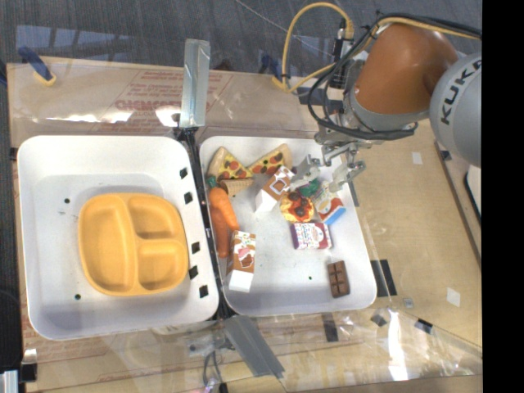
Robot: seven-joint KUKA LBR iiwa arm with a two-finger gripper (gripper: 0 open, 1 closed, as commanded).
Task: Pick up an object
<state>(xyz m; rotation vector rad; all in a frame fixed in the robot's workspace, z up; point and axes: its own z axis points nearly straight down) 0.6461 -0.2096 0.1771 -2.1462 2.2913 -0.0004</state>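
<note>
Two white bins share the bench, and the gripper [337, 164], fingers spread over the right bin [278, 295], should drop squarely onto one toy.

Dark, seemingly carpeted floor [123, 2] surrounds a tan bench [409, 219] (plastic-covered).

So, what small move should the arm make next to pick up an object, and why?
Probably a short descent straight down. The gripper hangs over the upper right part of the right bin, above a tight cluster of small toy foods, and nothing is visibly between its fingers. Going lower there seems the quickest way to reach something; the chocolate bar lies apart, farther away.
</note>
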